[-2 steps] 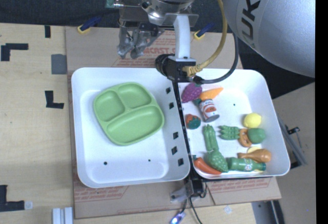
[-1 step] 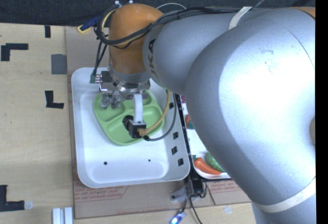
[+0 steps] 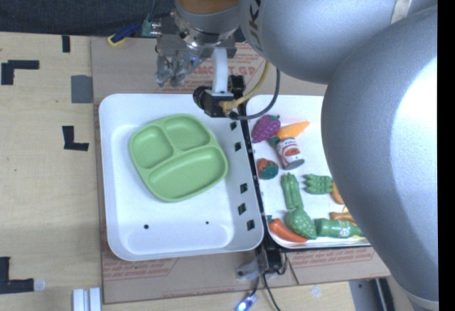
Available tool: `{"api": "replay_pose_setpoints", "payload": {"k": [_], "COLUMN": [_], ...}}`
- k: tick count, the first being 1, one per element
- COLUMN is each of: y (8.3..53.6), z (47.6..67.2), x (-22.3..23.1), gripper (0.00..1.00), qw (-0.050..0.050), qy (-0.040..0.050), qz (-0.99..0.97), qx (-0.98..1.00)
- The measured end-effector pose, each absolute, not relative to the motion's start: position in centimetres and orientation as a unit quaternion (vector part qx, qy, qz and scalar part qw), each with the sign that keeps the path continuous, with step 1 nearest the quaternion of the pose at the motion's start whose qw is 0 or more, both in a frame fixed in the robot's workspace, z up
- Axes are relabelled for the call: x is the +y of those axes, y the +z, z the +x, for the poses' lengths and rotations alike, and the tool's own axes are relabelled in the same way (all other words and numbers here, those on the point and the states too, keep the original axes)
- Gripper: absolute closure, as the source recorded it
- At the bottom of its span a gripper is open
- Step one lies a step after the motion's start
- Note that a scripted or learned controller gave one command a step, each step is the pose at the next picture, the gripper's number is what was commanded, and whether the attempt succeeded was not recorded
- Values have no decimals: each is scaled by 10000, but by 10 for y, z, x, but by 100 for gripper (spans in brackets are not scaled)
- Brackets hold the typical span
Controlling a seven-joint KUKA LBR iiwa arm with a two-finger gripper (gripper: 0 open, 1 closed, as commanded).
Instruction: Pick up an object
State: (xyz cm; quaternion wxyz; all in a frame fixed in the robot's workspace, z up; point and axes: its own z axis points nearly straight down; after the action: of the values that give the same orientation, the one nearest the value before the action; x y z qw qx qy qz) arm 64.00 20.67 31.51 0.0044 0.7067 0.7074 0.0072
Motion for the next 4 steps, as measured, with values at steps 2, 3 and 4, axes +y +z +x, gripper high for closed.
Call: {"api": "replay_pose_setpoints", "payload": {"k": [2,3,4], "y": [440,305,441], "z": [510,558,568], "x": [229,210,235], "gripper": [100,100,100], "qw": [-16,-15,23], "qy": [-14,-54,64], "qz": [7047,7077,7053], "qx": [7095,7065,7088]}}
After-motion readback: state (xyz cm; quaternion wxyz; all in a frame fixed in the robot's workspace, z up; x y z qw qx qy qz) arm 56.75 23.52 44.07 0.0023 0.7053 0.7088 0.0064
